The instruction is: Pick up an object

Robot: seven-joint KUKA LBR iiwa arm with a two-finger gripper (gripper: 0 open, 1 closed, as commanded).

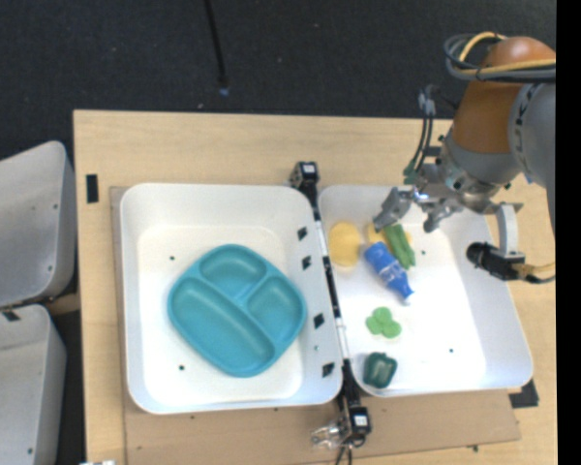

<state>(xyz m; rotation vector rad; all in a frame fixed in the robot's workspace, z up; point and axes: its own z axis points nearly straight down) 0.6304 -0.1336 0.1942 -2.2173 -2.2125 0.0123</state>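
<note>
The green pepper-like toy lay near the far edge of the right bin, touching the blue bottle beside it, and it looked light, stiff and smooth, best taken across its narrow middle. The gripper hung just above its far end with fingers spread apart and nothing between them. Nearby sat a yellow lemon-like toy, a small green piece and a dark green cup; the left bin held a teal divided plate.
</note>
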